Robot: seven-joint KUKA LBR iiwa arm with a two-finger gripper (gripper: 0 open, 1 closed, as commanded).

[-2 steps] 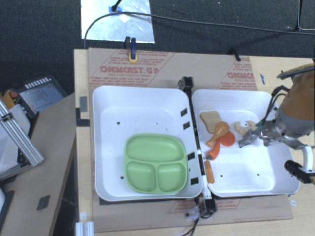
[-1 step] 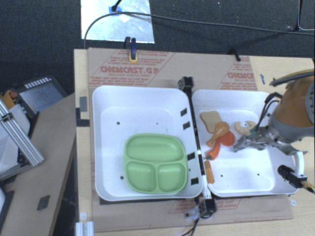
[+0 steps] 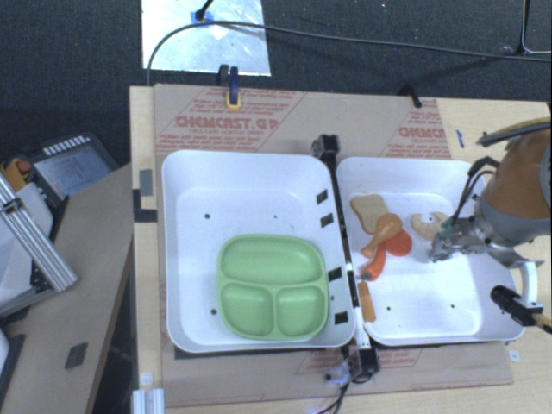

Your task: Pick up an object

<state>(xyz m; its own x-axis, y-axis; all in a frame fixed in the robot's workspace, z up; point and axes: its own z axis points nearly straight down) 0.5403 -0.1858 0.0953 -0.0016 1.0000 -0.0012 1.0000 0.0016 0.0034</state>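
Several small objects lie in the right white bin [image 3: 431, 317]. A tan flat piece [image 3: 368, 209] sits near its upper left, with an orange and red toy [image 3: 385, 241] just below it. A pale beige piece [image 3: 423, 225] rests to their right. An orange stick [image 3: 366, 301] lies along the bin's left wall. My gripper [image 3: 443, 248] comes in from the right and hangs low over the bin floor, just below and right of the beige piece and right of the orange and red toy. Nothing shows in its grasp.
The left white bin [image 3: 190, 188] holds a green divided plate [image 3: 272, 285]. A black divider with clips [image 3: 336, 222] runs between the bins. The arm's orange band and grey wrist [image 3: 517, 188] cover the right bin's right side. Cables cross the back.
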